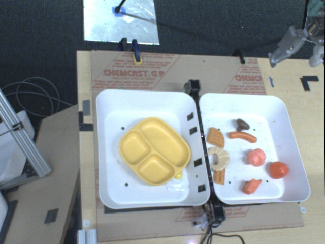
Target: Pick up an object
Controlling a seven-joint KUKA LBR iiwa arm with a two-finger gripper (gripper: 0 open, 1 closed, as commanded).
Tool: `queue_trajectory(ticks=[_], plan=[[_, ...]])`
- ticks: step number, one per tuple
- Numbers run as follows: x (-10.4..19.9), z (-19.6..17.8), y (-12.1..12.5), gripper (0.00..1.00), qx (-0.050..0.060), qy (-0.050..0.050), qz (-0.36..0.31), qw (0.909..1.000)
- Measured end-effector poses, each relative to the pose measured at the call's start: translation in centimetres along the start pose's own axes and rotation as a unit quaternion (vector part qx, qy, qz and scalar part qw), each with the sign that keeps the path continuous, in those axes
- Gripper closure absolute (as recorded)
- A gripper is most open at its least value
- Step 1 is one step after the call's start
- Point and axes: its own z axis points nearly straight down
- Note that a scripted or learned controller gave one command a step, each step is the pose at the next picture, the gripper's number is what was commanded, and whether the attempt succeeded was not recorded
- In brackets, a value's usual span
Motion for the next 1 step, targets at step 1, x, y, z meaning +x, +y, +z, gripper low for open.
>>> queue_trajectory(ticks=[1], plan=[[-0.05, -1.18, 0.05, 1.00, -0.002, 0.000, -0.001, 1.0000]])
